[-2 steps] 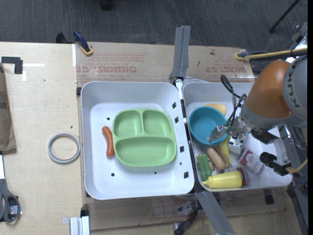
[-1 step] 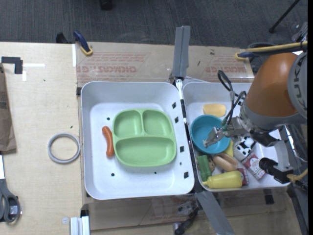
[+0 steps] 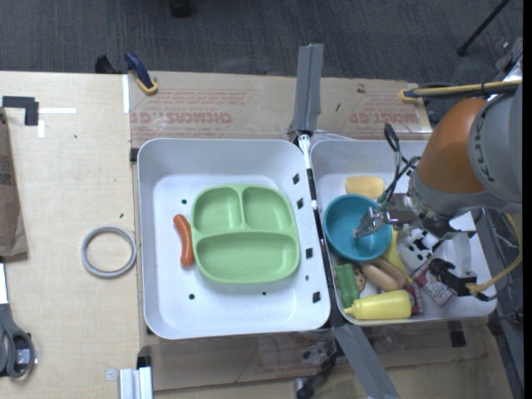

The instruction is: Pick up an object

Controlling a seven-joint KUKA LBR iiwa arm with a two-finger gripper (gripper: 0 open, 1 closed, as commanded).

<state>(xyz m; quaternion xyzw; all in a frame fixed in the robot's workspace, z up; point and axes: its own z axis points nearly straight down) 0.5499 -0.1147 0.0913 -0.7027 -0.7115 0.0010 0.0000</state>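
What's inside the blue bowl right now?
The gripper reaches down into the blue bowl in the right bin. Bare blue shows around it; whatever lies beneath the gripper is hidden.

I saw the blue bowl [image 3: 356, 227] sitting upright at the left side of the right bin, right of frame centre, its hollow facing up, with a pale yellow piece [image 3: 364, 186] just above it and a hot dog in a bun [image 3: 381, 274], a green packet [image 3: 347, 283] and a yellow squeeze bottle [image 3: 381, 307] crowded below it. In the left bin, a green divided plate [image 3: 245, 233] lay flat, and an orange sausage [image 3: 184, 239] lay lengthwise just off its left edge.
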